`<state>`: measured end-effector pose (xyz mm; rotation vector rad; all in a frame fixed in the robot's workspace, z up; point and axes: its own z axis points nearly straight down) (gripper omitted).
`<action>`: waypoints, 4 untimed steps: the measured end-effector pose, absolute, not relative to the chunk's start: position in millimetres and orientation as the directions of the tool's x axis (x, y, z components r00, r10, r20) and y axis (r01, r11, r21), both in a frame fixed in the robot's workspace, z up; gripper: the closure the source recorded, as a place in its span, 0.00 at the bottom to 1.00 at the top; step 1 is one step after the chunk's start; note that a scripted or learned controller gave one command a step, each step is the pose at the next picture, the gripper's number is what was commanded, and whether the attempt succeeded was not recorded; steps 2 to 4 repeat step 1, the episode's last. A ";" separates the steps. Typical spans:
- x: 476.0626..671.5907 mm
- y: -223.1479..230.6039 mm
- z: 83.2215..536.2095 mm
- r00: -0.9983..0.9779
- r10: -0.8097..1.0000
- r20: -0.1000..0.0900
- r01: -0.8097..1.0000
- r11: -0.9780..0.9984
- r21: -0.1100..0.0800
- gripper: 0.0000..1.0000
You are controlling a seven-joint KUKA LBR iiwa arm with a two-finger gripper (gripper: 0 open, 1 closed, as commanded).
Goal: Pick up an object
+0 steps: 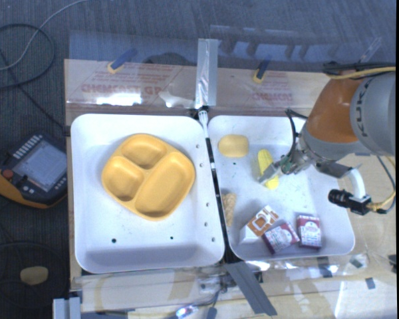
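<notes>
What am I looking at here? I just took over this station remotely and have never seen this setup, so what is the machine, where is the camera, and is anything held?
The single camera looks down at a slant on two white bins. The grey and orange robot arm reaches in from the right; its gripper is low in the right bin, beside a yellow piece. I cannot tell if anything is held. That bin also holds a pale yellow round lump, an orange and white packet and two dark red packets. The left bin holds a yellow divided plate.
</notes>
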<state>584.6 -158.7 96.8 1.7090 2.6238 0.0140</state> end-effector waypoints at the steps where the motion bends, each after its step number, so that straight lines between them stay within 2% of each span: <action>1: 605.5 -89.4 180.3 -0.386 0.923 0.002 0.923 0.386 -0.003 1.00; 4: 605.5 -89.4 180.3 -0.386 0.923 0.002 0.923 0.386 -0.003 1.00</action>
